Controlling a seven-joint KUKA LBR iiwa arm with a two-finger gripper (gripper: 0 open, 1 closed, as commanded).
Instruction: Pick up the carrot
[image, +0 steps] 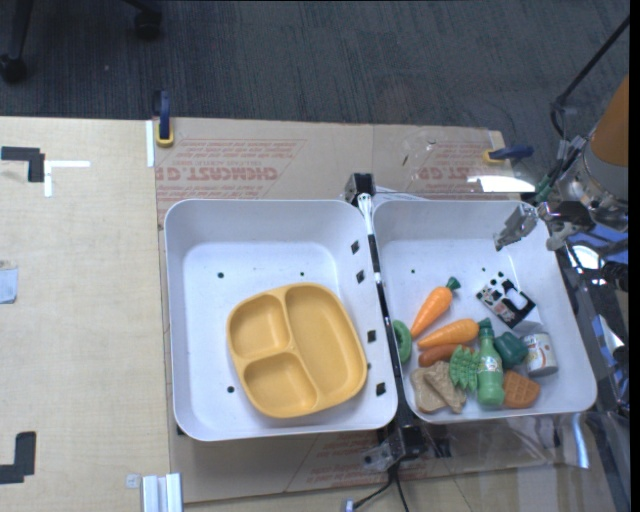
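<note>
Seen from above at a slant, two shallow white bins sit side by side on a bench. Much of the arm is cut off at the right edge of the picture. The gripper (522, 228) is seen at the upper right rim of the right bin (440, 240), small and partly blurred, so whether its fingers are spread or pressed together cannot be told; nothing is seen between them. The carrot (432, 307) lies tilted near the middle of the right bin, well apart from the gripper, its green top pointing up and to the right. A second carrot (449, 334) lies just below it. Further toys are crowded at the lower right and overlap, so several are hard to make out. A yellow divided plate (296, 349) lies in the left bin (200, 300)
</note>
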